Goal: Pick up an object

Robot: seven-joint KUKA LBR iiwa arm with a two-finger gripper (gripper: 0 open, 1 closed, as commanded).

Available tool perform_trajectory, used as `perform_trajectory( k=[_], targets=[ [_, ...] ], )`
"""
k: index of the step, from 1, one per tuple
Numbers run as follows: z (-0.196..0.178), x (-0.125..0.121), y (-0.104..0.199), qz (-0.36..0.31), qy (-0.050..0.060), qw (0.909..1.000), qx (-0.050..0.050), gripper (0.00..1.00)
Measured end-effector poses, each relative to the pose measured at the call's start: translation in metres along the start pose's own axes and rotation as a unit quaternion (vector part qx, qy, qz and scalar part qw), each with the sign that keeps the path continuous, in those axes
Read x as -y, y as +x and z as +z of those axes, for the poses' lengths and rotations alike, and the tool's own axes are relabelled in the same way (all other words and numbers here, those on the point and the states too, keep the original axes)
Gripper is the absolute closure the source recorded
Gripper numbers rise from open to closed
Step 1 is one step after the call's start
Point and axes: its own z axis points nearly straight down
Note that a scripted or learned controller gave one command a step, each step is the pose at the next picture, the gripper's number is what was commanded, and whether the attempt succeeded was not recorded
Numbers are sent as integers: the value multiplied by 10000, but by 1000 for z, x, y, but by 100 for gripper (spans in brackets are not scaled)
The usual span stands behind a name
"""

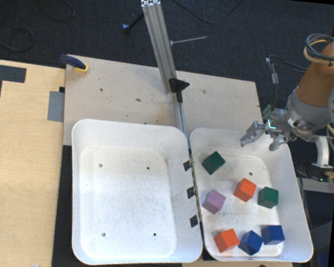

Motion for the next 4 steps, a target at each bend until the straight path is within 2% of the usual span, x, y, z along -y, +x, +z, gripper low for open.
perform_trajectory(
  k=[1, 3, 4],
  targets=[
    [-3, -1, 0, -16, -21, 10000, 9, 0],
    [99, 7, -3, -1, 5, 10000, 1, 0],
    [85, 6, -3, -9, -21, 10000, 9, 100]
  ],
)
